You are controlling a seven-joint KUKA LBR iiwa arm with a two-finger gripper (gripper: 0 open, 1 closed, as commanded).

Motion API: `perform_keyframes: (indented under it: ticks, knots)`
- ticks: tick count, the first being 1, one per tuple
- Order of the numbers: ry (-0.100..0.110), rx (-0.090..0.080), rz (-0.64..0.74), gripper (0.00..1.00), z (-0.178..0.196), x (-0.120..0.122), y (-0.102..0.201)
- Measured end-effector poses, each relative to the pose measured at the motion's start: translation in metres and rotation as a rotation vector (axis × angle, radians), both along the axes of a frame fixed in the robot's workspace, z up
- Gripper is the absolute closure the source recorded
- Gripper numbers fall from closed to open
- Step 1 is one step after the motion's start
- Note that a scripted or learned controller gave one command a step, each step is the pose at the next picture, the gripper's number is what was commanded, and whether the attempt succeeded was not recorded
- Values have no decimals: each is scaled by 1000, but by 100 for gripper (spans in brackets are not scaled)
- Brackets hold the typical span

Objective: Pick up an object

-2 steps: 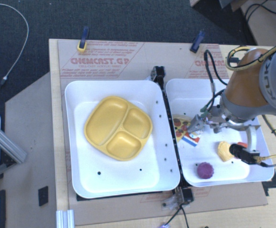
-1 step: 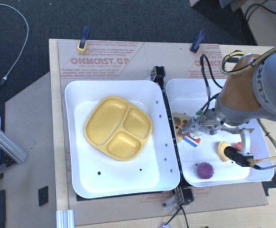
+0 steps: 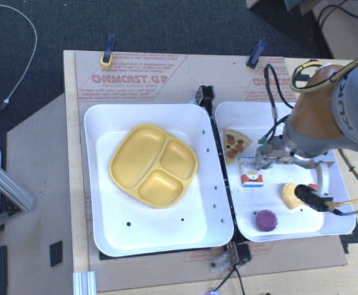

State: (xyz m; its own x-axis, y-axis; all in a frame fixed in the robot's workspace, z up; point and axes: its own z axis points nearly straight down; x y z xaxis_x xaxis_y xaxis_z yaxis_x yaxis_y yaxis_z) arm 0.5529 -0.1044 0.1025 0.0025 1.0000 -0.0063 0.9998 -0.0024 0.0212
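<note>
The worktop (image 3: 74, 165) is seen from above, covered by a brown board with red print, and two shallow white bins are set side by side on it. The left bin (image 3: 105, 214) is taken up by a yellow divided plate (image 3: 153, 165), which lies tilted near its middle. The right bin (image 3: 246, 226) is crossed by the grey arm (image 3: 333, 115), which is brought in from the right with its orange band over the bin's far half. The claw (image 3: 260, 162) is held low over the bin's left-centre part; whether its fingers are spread or pressed together cannot be told, since they are seen end-on and blurred against the white floor. Four small things are scattered in this bin. A pizza slice (image 3: 235, 144) is placed just beside the claw, up and to its left, with its long axis running from the upper left corner toward the bin's middle. A small red, white and blue item (image 3: 251, 179) lies directly below the claw tip, and it is judged to be the likeliest target, as only a short drop straight down would be needed. A yellow block (image 3: 291, 196) is found to the lower right, partly hidden by a black fitting on the arm, and a purple ball (image 3: 266, 220) rests nearest the front rim, well apart from the claw.
</note>
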Motion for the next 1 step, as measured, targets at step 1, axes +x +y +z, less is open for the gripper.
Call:
perform_keyframes:
  ticks: [1]
  knots:
    - [17, 5, 3, 100, 62, 2, -6]
